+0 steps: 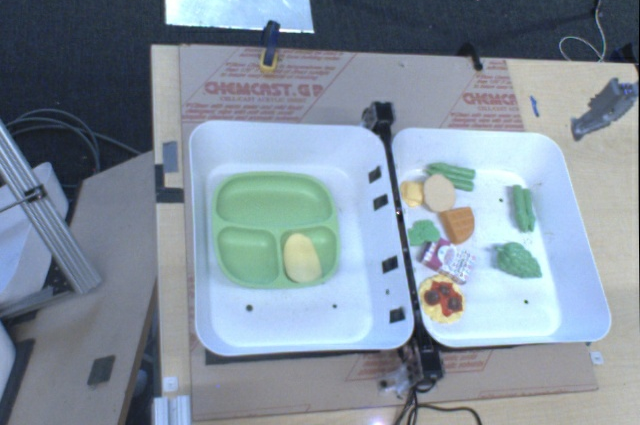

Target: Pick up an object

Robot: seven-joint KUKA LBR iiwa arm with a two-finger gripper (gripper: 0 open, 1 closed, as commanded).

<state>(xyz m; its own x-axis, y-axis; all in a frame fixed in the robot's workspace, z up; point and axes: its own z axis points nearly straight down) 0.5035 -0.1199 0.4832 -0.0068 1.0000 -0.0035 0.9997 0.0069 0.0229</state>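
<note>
The end effector (604, 109) hangs at the right edge, its state unclear, while in the right bin (572, 213) the green pod (522, 208) lies alone, probably light, stiff plastic, best pinched across its narrow middle.

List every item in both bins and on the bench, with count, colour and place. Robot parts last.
bins: 2, white, side by side on the bench
tray: 1, green, three compartments, left bin
potato-like piece: 1, yellow, tray's lower right compartment
bean pods: 2, green, right bin, one top centre, one at right
leafy piece: 1, green, right bin, right side
round slice: 1, tan, right bin, upper left
wedge: 1, orange, below the slice
pizza-like piece: 1, yellow and red, right bin, lower left
tool: 1, grey, above the bench's right edge, outside the bins
</note>
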